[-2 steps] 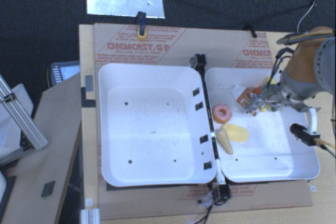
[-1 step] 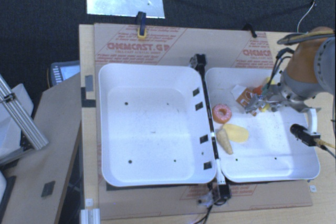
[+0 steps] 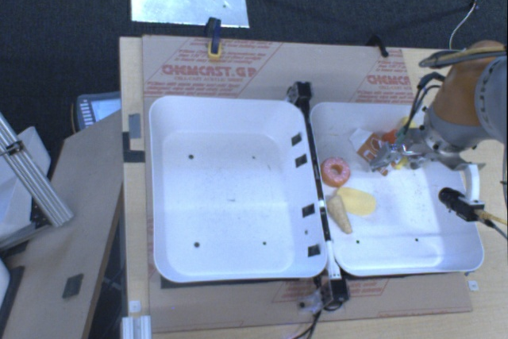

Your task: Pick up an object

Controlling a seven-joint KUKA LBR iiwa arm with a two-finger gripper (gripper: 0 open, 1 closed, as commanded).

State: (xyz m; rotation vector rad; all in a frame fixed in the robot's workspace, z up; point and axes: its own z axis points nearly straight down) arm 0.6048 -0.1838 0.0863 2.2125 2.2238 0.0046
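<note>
In the right bin [image 3: 421, 250], my gripper [image 3: 389, 157] is down near the upper middle. It sits right beside an orange and white packet [image 3: 368, 145], with small red and yellow bits showing around its tip. A pink ring donut [image 3: 335, 171] lies to the lower left of the gripper. Below it are a yellow flat piece [image 3: 359, 202] and a tan cone-shaped piece [image 3: 340, 214]. The arm [image 3: 468, 103] comes in from the right over the bin's far right corner.
The left bin [image 3: 230, 194] stands beside the right one, with a black-clipped divider [image 3: 313, 171] between them. A black part of the arm [image 3: 459, 204] hangs over the right bin's right side. Cardboard lies under both bins.
</note>
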